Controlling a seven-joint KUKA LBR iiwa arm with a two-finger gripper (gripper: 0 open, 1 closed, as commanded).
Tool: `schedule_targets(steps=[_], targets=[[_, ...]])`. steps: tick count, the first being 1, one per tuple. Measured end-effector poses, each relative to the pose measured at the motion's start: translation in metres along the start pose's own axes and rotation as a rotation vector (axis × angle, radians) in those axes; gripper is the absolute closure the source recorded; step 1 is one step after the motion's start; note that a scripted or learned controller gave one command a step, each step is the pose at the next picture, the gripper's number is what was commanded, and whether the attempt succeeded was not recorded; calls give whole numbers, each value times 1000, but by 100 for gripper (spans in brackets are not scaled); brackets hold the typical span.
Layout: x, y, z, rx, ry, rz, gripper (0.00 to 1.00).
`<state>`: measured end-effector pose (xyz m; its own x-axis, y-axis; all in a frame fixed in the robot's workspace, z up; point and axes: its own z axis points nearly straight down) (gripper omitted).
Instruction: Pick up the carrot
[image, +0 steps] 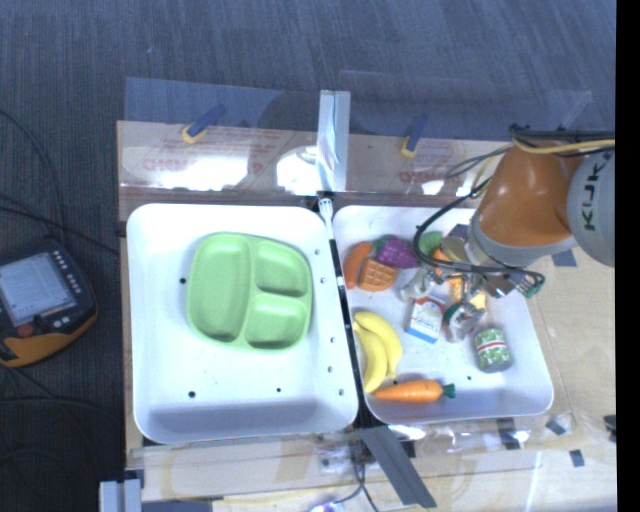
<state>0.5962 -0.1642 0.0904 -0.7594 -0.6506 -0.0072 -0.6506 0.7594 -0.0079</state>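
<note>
One carrot (409, 391) near bin front, well below claw (452, 290); claw state unclear.

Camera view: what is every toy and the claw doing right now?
carrot: lying flat near the right bin's front wall, untouched.
bananas: lying beside the divider, just above the carrot.
green can: resting on the bin floor, right of the carton.
small carton: lying in the middle of the bin.
green plate: flat in the left bin, nothing on it.
claw: low over the right bin's middle, away from the carrot.
</note>
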Motion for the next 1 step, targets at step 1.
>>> schedule_targets(steps=[1], targets=[[-4,0,-12,6,-7,0,100]])
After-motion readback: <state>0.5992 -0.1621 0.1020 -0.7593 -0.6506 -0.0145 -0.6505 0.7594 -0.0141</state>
